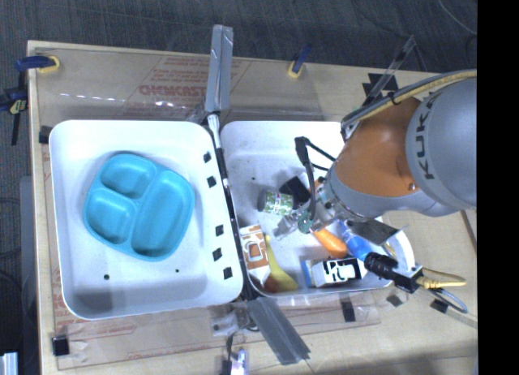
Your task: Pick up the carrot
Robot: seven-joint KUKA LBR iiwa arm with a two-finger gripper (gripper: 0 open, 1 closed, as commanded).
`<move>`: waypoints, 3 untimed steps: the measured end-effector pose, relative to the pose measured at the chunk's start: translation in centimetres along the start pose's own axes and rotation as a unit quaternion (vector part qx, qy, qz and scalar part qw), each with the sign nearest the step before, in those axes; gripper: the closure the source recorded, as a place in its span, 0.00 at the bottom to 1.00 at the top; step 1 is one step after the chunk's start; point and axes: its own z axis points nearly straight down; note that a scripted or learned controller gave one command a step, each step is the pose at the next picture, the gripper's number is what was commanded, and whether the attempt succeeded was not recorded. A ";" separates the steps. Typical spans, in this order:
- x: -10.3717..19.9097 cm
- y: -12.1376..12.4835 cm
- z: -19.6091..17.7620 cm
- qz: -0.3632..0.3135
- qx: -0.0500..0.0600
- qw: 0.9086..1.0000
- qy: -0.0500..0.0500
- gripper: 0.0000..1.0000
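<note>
The arm (405, 150) bends low over the right bin (251, 142); finger state unclear. The carrot (330, 240) lies just beside the gripper (304, 217).

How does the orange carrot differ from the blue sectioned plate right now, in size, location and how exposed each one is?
The orange carrot is small and slender; the blue sectioned plate is broad and rounded, with three compartments. The carrot lies in the right white bin among clutter, close under the arm's wrist; the plate lies alone in the left white bin. The carrot is partly hidden by the arm, the plate fully exposed. Both rest on a bin floor.
</note>
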 end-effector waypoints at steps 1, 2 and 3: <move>-7.3 -1.3 2.9 -0.088 0.000 0.996 -0.001 1.00; -0.9 -0.4 -2.7 -0.113 0.000 0.994 -0.001 1.00; -1.4 -0.6 -2.8 -0.259 0.001 0.966 0.001 1.00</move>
